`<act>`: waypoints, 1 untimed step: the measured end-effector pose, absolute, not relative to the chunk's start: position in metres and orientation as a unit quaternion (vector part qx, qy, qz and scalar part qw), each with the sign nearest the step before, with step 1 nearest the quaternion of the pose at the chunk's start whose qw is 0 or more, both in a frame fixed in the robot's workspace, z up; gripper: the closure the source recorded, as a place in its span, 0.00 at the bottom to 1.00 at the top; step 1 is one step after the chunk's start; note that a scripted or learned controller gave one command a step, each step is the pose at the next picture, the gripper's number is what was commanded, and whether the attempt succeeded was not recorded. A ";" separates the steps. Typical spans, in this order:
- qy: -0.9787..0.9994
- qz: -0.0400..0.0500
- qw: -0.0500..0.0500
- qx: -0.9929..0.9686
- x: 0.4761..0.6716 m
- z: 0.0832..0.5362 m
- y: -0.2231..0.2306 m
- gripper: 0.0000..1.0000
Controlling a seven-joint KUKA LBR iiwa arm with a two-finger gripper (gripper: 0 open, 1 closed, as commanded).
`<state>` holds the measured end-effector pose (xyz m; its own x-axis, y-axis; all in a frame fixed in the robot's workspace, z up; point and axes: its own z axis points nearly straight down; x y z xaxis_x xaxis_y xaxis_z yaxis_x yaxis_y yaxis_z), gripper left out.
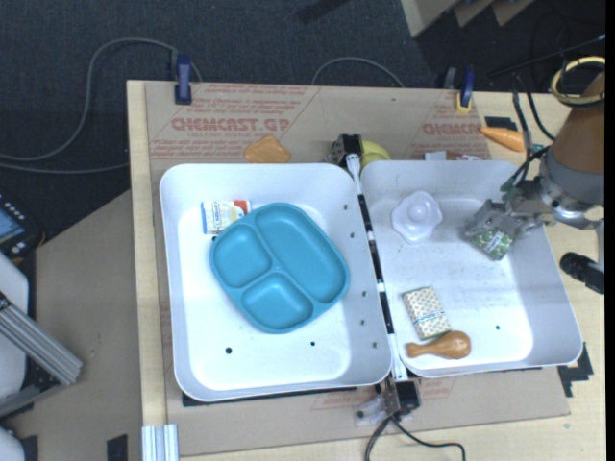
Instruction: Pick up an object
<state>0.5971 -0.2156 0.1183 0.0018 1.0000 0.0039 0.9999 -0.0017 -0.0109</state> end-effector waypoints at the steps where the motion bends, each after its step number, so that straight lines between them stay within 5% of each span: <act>1: -0.708 0.001 0.001 -0.706 0.609 0.083 -0.193 0.00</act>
